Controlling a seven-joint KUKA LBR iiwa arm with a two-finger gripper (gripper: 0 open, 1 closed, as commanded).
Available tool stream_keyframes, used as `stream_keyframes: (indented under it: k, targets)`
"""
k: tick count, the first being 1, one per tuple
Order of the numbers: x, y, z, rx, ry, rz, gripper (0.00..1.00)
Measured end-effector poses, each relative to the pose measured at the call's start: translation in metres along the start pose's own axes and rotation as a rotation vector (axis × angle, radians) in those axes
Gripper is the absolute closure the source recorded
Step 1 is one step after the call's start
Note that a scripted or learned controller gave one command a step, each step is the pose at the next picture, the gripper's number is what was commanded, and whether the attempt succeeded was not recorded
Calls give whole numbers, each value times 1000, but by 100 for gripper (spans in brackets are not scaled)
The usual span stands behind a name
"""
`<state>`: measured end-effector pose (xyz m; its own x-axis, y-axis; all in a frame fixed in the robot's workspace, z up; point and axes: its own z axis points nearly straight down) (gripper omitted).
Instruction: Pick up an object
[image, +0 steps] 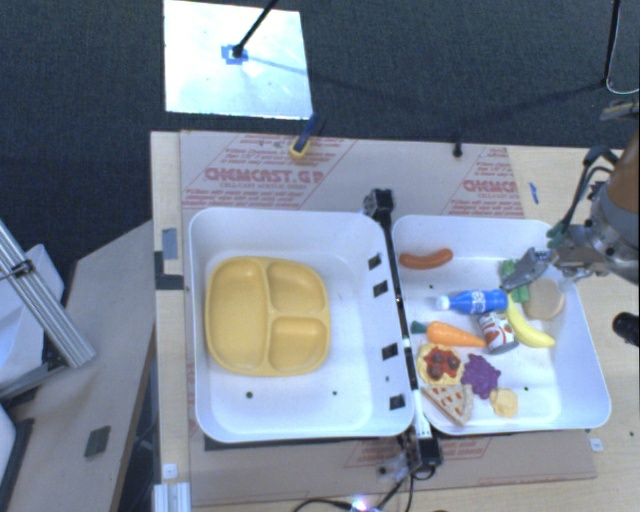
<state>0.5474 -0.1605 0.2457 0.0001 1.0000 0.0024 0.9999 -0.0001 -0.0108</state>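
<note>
Banana (530, 331) crowded by can (497, 331), bottle (476, 300), tan disc (545, 298); tool (527, 268) above, grip state unclear.

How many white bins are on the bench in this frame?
2. The left bin holds a yellow divided tray; the right bin holds the toy food.
</note>
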Motion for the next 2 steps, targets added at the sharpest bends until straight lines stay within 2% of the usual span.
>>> stream_keyframes:
  k: [1, 2]
  targets:
    - [0, 2, -6, -12, -3, -3, 0]
    - [5, 6, 36, -8, -1, -2, 0]
